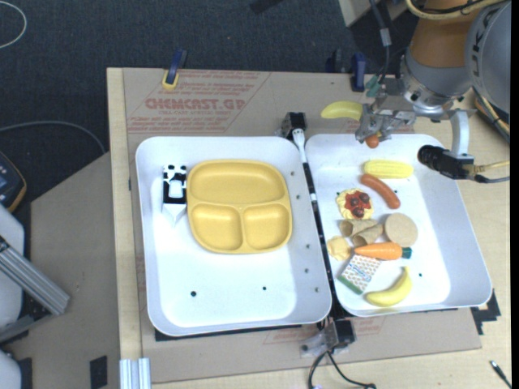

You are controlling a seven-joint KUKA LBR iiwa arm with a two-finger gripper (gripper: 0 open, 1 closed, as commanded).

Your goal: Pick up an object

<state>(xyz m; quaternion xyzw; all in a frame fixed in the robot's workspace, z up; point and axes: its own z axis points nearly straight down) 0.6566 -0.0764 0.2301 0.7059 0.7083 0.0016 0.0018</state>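
Note:
My gripper (374, 133) hangs over the far left corner of the right bin (462, 241). A small red-orange object (372, 141) shows between its fingertips, and the fingers are shut on it. Below it in the same bin lie a yellow corn cob (388, 168), a red sausage (381, 190), a small pizza piece (355, 203), a round tan cookie (401, 229), a carrot (378, 251), a banana (388, 290) and a small patterned packet (359, 272).
The left bin (227, 298) holds a yellow divided tray (239, 203) and a black-and-white piece (173, 186). A yellow banana-like item (340, 110) lies on the board behind the right bin. A black cylinder (442, 160) juts over that bin's far right side.

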